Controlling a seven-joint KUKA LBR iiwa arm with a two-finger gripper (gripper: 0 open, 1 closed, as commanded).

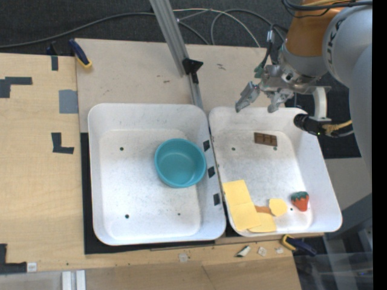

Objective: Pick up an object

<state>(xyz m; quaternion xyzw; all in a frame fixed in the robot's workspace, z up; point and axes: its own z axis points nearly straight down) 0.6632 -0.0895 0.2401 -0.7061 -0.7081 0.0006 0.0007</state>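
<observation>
gripper (260,99) open wide, empty, over right bin's (314,162) far edge; brown chocolate piece (265,139) lies just inward, long axis along that edge.

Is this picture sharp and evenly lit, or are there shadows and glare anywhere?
In the camera view the light is soft and even; the teal bowl and the brown block look crisp. The white bins look bright but still show their speckles, so little glare. The gripper looks slightly soft, and faint shadows sit under the bin rims.
</observation>
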